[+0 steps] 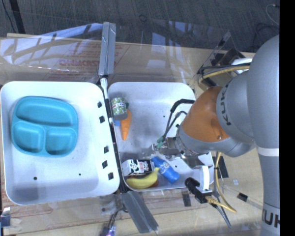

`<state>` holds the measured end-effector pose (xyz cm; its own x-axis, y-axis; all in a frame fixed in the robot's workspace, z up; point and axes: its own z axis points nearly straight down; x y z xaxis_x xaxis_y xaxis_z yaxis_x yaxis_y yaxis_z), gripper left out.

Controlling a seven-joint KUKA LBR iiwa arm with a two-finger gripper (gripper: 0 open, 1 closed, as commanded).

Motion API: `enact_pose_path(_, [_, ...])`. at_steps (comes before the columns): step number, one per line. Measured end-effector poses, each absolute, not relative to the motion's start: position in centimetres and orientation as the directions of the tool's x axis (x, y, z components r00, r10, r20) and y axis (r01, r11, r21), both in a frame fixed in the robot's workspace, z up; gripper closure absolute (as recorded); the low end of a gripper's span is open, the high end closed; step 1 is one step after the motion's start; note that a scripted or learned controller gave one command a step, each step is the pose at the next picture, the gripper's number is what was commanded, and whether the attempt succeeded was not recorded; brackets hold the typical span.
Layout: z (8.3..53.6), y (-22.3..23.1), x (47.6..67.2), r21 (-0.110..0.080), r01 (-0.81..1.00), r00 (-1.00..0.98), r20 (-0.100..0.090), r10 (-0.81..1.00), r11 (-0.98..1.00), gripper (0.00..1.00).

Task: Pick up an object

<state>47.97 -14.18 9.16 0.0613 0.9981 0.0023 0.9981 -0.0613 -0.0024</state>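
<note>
**Arm low over the right bin, its fingertips hidden among the near-edge clutter**

The grey arm (250,102), with its orange band (204,117), reaches into the right bin (152,95) and covers much of that bin's right half. The gripper (163,149) sits low over the bin floor, just above the blue object (166,170). Its body and cables mask the fingertips, so whether the fingers are spread or pressed together cannot be told, and nothing can be seen between them.

Taking the blue object as the landmark: it lies near the right bin's near edge, partly under the gripper, so its full shape is hard to make out. Touching it on the left is a yellow banana (142,181), curved along the near wall. Just above the banana and left of the blue object is a small black-and-white carton (137,166), its print too small to read. Farther up and left, an orange carrot (125,124) lies near the divider (105,58), with a greenish can (119,107) touching its upper end; the can's label is blurred.

Well to the left of the blue object, the left bin (19,181) holds a blue compartment tray (44,126).
</note>
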Motion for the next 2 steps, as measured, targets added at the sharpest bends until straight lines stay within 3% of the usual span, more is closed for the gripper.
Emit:
enact_pose_path(1, [10.1,-14.2,48.1,-0.003,0.998,0.056,0.002,0.998,-0.056,1.0])
enact_pose_path(2, [22.8,-8.3,49.4,-0.002,0.982,0.187,0.001,0.982,-0.187,1.0])
